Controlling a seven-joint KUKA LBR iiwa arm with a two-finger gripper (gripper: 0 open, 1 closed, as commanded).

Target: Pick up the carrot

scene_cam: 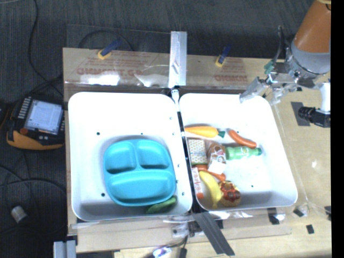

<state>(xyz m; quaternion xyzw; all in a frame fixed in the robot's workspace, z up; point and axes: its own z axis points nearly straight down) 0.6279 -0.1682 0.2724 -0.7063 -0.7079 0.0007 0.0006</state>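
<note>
1. White bins, two, side by side. Left bin (86,144) bears a blue divided plate (138,170); right bin (274,160) carries the food clutter.
2. Arm (314,34), grey and orange, over right bin's far right corner. Gripper (263,87) hangs above the rim, nothing between fingers; jaw state cannot be told.
3. Carrot (200,131) lies on right bin floor near the divider, untouched, well apart from gripper.
4. Progress, by my judgement: approach, descent, grasp and lift all remain.
</note>
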